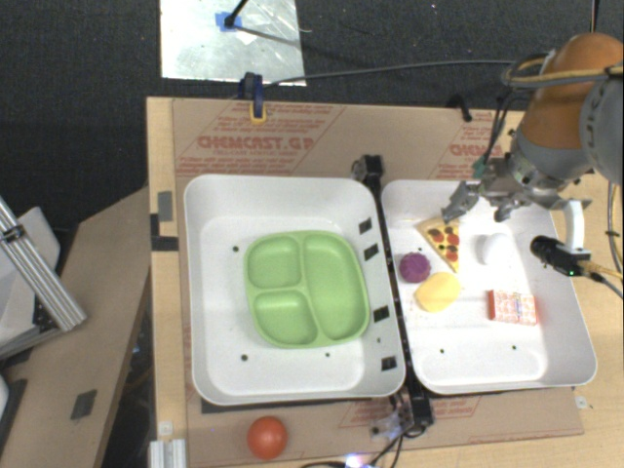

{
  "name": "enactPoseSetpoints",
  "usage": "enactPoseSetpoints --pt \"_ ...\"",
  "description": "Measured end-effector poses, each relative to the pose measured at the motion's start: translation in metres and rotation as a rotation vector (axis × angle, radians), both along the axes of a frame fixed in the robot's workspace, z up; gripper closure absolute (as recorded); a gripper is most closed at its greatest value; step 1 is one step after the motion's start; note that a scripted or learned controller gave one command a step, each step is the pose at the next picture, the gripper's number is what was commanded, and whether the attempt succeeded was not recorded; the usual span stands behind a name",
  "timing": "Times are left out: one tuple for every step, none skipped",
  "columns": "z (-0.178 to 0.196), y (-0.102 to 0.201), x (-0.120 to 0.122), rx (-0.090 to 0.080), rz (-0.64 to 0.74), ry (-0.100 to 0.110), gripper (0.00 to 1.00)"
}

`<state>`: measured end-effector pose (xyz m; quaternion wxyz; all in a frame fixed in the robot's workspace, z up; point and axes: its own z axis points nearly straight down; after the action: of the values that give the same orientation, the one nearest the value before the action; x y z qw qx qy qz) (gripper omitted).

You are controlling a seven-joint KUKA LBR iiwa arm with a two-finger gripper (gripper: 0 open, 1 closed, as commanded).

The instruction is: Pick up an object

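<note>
End effector (480,203): above the upper part of the right bin (561,359), at about 12 o'clock from the bin's centre. 2 dark fingers (458,206) splayed apart, so it reads as open; nothing seen between them. Fingertips sit just above the pizza slice toy (442,240), near it; contact cannot be confirmed from this angle. Grey arm (570,115) with orange band enters from 3 o'clock.

Right bin contents:
- pizza slice toy, yellow with red spots, toward 11 o'clock of the bin centre
- purple round object (414,266), at 7 o'clock from the pizza slice, close to the bin's left wall
- yellow rounded object (438,292), just beside the purple one at its 5 o'clock, apparently touching
- red-and-white patterned packet (512,306), lying flat, at 3 o'clock from the yellow object, well apart
- small white object (488,249), faint against the bin floor, at 3 o'clock from the pizza slice

Left bin (210,291): 1 green 3-compartment tray (305,288), centred, lying flat.

Bench (224,135): orange ball (267,436) outside the bins, at 6 o'clock from the left bin.
</note>
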<state>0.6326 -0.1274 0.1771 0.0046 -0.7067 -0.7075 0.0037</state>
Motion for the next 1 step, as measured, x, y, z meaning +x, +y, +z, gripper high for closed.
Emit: enactPoseSetpoints --pt "0.0082 0.0002 0.0032 -0.002 0.002 -0.013 0.0"
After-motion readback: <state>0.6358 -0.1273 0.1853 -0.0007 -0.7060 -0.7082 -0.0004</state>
